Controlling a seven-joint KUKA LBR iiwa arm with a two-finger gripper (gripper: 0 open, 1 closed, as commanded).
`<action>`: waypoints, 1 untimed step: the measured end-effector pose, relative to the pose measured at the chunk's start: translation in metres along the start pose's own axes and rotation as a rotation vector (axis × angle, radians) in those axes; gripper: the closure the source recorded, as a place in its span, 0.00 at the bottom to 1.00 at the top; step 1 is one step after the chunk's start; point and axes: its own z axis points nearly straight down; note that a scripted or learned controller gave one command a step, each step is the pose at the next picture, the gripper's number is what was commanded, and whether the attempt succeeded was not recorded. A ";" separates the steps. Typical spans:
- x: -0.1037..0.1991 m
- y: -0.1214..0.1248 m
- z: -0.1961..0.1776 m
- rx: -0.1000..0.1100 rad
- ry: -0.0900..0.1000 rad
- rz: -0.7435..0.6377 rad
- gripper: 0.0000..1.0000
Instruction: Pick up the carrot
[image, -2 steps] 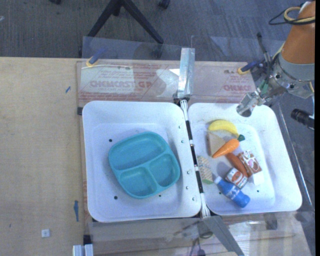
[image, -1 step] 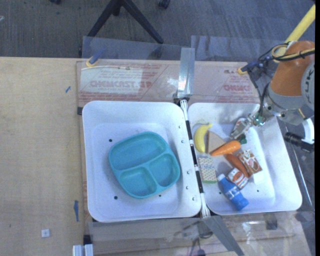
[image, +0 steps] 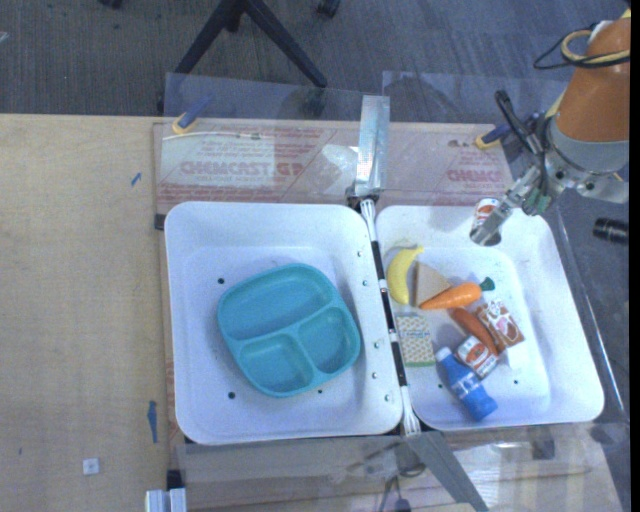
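Single overhead camera, slanted down on both bins (image: 190, 300)

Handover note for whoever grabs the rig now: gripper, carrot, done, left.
Gripper: over the back of the right bin, up and right of the carrot; finger state unclear, nothing seen held.
Carrot: lies in the right bin, leafy end to the right, beside the banana, amid other toy foods and a blue bottle.
Left bin: teal divided plate.
Done: no pick yet.
Left: descend on the carrot, grasp, lift.
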 end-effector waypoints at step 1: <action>-0.002 0.001 -0.012 -0.005 -0.006 0.002 1.00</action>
